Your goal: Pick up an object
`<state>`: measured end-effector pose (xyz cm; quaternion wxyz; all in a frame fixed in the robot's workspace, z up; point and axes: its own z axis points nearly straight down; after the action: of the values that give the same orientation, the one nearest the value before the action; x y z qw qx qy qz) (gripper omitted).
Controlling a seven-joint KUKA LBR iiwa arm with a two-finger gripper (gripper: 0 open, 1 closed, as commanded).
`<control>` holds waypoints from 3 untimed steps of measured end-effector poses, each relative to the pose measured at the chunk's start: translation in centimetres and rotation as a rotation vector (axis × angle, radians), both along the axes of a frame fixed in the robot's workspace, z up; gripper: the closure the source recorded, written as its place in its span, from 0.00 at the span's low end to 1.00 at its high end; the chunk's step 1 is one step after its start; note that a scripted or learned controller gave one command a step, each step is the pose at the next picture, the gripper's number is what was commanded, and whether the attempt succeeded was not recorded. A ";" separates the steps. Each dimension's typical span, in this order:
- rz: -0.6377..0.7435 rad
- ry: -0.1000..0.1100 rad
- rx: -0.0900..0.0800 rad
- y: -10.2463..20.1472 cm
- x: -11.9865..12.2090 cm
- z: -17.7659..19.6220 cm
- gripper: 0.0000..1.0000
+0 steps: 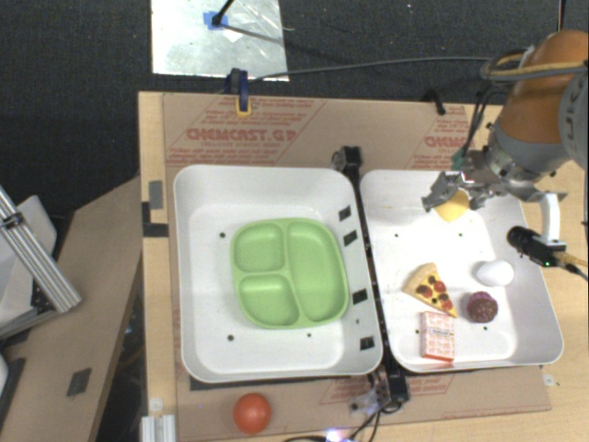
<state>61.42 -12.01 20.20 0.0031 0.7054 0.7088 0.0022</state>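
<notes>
My gripper (457,194) is over the far left part of the right bin (534,339). A small yellow object (453,211) sits between its two fingers, and the gripper is shut on it. Whether the yellow object is off the bin floor is unclear. Nearer in the same bin lie a pizza slice (430,288), a white egg-shaped object (493,273), a dark red round object (481,307) and a red and white packet (437,335).
The left bin (198,247) holds a green divided tray (288,272). An orange ball (251,412) lies on the bench in front of the left bin. A black divider with clips (361,247) runs between the bins.
</notes>
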 end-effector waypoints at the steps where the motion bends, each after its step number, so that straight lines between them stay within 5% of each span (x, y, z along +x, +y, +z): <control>1: 0.000 -0.001 0.000 -0.2 0.1 6.5 1.00; 3: 0.005 0.006 0.003 9.3 -3.0 5.9 1.00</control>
<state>58.41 -2.71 26.14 -0.0003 0.7038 0.7104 0.0011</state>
